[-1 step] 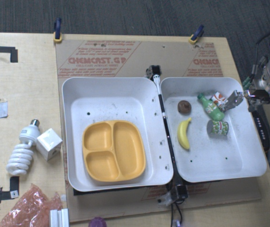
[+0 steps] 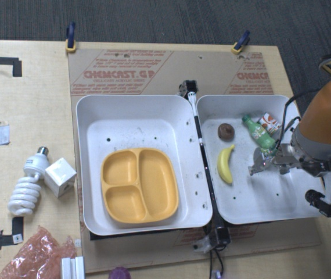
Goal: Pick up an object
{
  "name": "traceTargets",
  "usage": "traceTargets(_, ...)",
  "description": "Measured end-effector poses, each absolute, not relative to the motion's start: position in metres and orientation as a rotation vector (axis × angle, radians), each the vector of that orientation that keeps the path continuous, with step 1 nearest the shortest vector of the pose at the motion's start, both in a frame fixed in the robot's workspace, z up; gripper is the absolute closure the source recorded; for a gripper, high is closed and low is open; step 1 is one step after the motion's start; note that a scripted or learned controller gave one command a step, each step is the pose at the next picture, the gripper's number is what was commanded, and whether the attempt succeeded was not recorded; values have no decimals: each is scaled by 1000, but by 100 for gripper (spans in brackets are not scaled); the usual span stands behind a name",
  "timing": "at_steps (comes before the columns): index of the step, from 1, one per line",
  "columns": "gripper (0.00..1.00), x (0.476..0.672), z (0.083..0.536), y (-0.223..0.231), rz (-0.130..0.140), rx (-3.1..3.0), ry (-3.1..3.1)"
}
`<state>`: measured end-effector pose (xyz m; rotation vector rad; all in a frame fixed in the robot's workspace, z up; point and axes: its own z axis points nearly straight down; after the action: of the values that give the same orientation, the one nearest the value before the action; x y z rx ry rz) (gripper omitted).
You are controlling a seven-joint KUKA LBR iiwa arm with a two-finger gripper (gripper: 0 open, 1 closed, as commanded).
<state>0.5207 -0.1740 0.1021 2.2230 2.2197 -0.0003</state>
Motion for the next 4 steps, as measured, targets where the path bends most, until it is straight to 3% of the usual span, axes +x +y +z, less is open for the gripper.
traceTargets(1,0,477,92,-120,0,2223,2221)
traceTargets(2,100,479,102,-120,2,2224,2217)
traceTargets(3,100,531,192,3,0,2219,2222)
traceTargets(4,0,531,192,3,0,2218,2223)
